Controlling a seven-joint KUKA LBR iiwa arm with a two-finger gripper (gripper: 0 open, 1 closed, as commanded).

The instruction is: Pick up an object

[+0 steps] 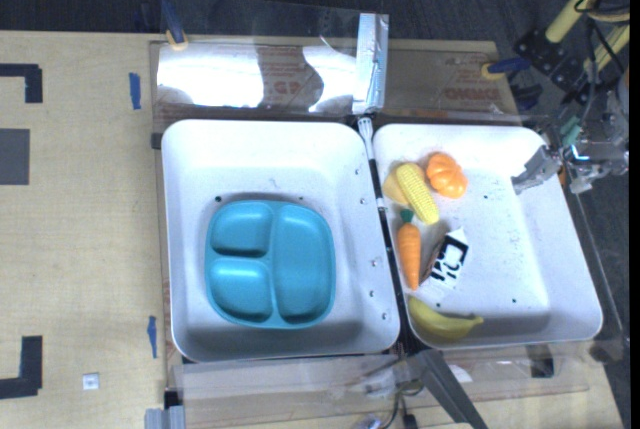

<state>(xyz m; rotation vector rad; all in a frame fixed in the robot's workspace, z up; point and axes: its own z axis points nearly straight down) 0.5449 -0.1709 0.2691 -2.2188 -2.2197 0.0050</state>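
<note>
Yellow plastic banana (443, 320) lies at near edge of right white bin (520, 262). Above it: orange toy carrot (409, 255), black-and-white tagged block (449, 259), yellow corn cob (415, 191), round orange fruit (446, 174) (all clustered left side). Left white bin (190, 167) holds teal divided plate (270, 262). Gripper (545, 167) at right bin's far-right rim; jaw state: cannot tell.

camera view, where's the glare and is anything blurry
In the camera view, strong glare whitens the clear panel behind the left bin; the gripper at the right bin's edge looks soft; the blue tray is sharp.
</note>
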